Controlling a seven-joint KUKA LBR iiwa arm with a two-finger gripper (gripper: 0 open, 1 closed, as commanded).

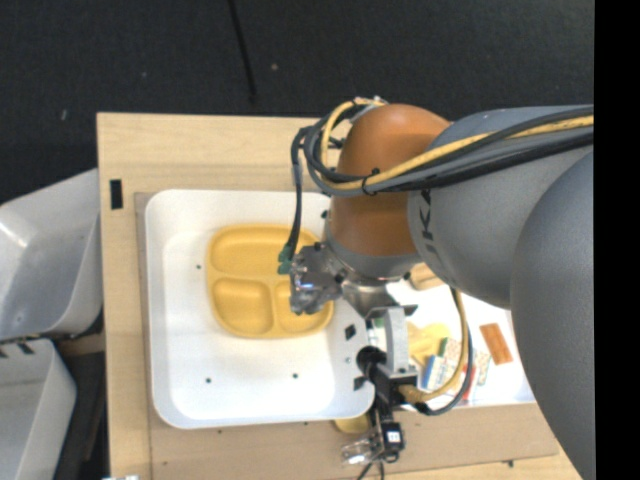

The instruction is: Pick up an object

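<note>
I see the arm (470,218) reaching in from the right, its orange band (385,183) sitting over the near edge of the left white bin (180,368). A yellow divided tray (245,278) lies flat in that bin, toward its upper middle, with its compartments facing up. The gripper (310,290) is down at the tray's right edge, just over the rim, and the wrist hardware and black cables crowd it so much that I cannot tell its state from here. The right bin (500,388) is mostly covered by the arm; at its lower part I can make out some small colourful items (445,353), too hidden to name. Both bins sit on a light wooden bench (200,148).
</note>
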